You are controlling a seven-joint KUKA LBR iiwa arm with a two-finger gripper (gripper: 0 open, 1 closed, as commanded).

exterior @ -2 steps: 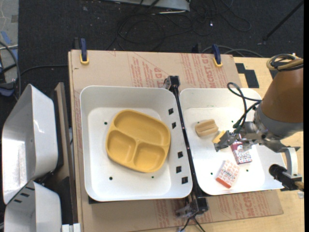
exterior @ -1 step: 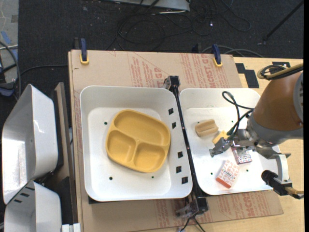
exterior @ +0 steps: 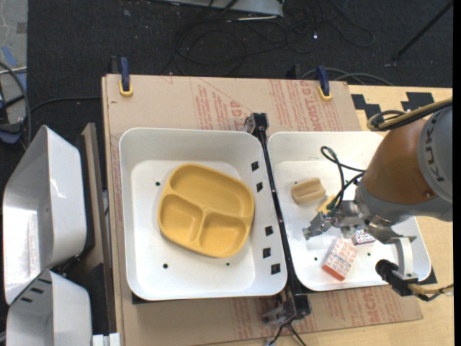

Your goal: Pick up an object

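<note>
the metal hand (exterior: 318, 227) hangs with prongs parted, gripping nothing, between a tan rounded block (exterior: 307, 190) and a flat red-and-white packet (exterior: 339, 258).

On my arm (exterior: 432, 171) I can read the letters "KU". The red print on the cardboard sheet (exterior: 216, 103) under the bins is too small and skewed to read.

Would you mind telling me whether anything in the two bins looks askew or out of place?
Nothing looks damaged or spilled. The yellow divided tray lies skewed in the left bin, and the small red-and-white packet sits tilted near the right bin's front edge.
</note>
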